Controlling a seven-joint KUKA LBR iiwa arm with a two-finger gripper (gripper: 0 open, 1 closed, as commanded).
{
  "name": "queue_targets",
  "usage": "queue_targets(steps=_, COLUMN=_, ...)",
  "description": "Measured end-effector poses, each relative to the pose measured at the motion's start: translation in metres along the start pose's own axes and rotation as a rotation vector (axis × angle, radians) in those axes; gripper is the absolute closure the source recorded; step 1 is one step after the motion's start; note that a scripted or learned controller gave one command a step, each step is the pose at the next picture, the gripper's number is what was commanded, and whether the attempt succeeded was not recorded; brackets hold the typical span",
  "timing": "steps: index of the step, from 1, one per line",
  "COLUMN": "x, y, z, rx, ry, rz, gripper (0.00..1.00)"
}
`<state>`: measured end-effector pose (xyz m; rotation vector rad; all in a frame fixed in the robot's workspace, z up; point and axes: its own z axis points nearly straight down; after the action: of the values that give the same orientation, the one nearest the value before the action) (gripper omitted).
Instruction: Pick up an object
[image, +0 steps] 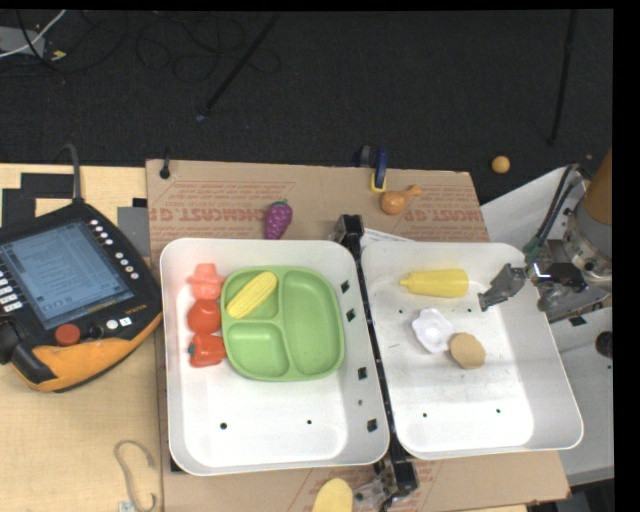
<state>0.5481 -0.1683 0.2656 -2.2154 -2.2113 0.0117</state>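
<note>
The right bin (500, 420) holds a long yellow toy (436, 284), a crumpled white piece (432, 329) and a brown potato-like lump (466, 350). My gripper (499, 287) hangs over that bin's right side, just right of the yellow toy and above the brown lump, with nothing visibly held. In the left bin (260, 430) lies a green divided plate (300, 340) with a yellow corn cob (250, 293) on it. Pink and red toy pieces (204, 315) sit at the plate's left.
A teach pendant (70, 290) lies on the bench at the left. On the cardboard behind the bins sit a purple grape toy (278, 218) and an orange pear-shaped toy (398, 199). A yellow object (333, 495) lies below the bins.
</note>
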Motion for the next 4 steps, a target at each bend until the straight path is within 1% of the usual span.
queue_targets(steps=1, x=0.0, y=0.002, z=-0.007, rx=-0.012, ry=-0.003, rz=-0.002, gripper=0.0)
queue_targets(steps=2, x=-0.003, y=-0.003, z=0.056, rx=-0.005, ry=0.0, rz=-0.003, gripper=0.0)
queue_targets(steps=3, x=0.003, y=0.005, z=0.104, rx=-0.007, ry=0.0, rz=-0.004, gripper=0.0)
queue_targets(steps=4, x=-0.002, y=-0.002, z=0.159, rx=-0.005, ry=0.0, rz=-0.003, gripper=0.0)
